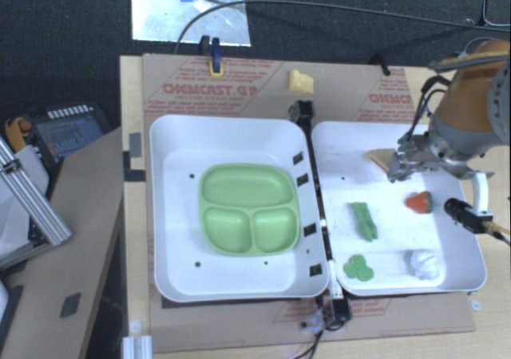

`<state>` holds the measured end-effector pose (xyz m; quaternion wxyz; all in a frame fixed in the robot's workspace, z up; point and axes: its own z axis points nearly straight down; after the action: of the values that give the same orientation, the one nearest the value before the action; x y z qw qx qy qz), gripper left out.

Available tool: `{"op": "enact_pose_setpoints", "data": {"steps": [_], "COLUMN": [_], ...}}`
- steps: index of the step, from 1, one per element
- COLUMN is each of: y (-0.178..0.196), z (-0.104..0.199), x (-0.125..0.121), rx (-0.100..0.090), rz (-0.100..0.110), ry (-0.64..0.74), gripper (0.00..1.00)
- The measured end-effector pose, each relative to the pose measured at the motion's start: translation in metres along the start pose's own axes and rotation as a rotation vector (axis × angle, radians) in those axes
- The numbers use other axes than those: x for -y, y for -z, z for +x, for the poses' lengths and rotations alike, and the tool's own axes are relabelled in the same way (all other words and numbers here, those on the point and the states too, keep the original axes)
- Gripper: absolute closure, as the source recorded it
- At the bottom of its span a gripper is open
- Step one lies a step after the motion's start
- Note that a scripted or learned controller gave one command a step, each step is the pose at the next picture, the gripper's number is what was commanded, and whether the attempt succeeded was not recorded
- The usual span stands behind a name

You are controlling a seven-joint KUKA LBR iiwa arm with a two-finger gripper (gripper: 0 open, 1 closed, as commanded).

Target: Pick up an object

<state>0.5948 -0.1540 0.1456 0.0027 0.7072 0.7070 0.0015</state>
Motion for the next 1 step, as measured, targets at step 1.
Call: {"op": "enact_pose_setpoints", "data": {"steps": [1], "y": [0.0545], "z": [-0.0005], "x": [-0.0021], "rx": [0.000], "rz": [-0.001], "ry": [0.004], "gripper": [1.00]}}
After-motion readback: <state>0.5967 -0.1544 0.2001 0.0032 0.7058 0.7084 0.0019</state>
